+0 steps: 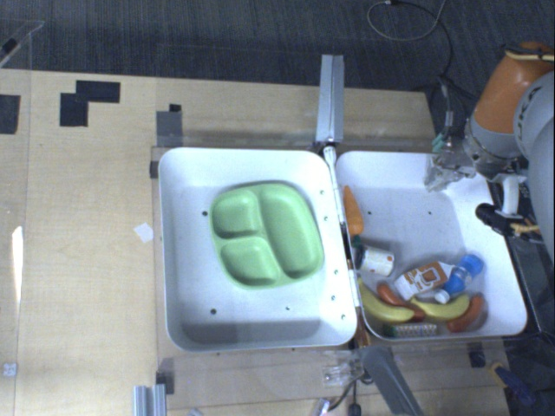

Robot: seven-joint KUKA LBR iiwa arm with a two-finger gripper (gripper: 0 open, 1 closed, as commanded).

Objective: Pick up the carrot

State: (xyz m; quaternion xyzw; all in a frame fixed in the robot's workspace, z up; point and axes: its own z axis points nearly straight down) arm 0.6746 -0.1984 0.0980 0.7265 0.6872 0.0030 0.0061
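I see the carrot against the divider, partly hidden; end effector far right of it, grip unreadable.

We see open floor mid right bin; the carrot hugs the divider wall, and bananas crowd the near end.

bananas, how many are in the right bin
2. One banana lies at the near-left corner of the right bin; the other banana lies right of it along the near wall. More may be hidden under the pile.
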